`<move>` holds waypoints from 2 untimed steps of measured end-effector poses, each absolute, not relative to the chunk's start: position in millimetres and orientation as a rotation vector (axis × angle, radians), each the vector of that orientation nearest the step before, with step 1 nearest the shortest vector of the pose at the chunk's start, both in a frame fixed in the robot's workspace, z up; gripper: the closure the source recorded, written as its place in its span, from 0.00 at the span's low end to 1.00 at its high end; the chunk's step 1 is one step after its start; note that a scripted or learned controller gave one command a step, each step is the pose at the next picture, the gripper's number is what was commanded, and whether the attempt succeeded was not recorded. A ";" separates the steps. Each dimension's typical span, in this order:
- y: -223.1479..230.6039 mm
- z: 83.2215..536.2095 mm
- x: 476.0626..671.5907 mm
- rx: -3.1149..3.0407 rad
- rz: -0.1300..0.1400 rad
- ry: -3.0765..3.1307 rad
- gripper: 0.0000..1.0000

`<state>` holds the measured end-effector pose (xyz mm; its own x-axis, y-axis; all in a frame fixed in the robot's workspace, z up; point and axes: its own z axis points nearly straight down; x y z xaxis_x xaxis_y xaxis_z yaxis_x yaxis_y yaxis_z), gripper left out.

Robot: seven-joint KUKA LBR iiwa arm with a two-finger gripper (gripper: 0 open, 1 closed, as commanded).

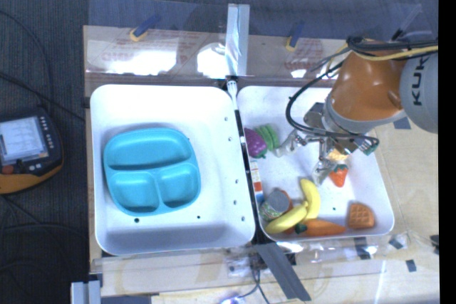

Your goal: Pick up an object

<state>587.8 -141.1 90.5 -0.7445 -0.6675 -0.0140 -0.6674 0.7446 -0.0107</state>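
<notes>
Orange-banded arm's fingers [332,169] low in the right bin [381,185], beside a small red-orange toy [339,176]; grip state unclear.

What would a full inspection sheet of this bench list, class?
Surface: two shallow white bins, left bin, right bin.
Job's things: yellow plastic banana, orange carrot, brown waffle piece, purple and green toys, small red piece.
Clutter: blue divided plastic tray in the left bin.
Grippers: tool low over the small red piece.
Cables: black cable looping by the wrist.
Surroundings: handheld pendant on dark carpet.
</notes>
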 end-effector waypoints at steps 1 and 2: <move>-121.2 91.3 517.3 -1.124 -0.011 2.918 0.00; -120.4 102.4 519.3 -1.123 -0.014 2.915 1.00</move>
<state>519.3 -120.4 102.4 -0.7415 -0.6709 -0.0131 -0.6707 0.7416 -0.0147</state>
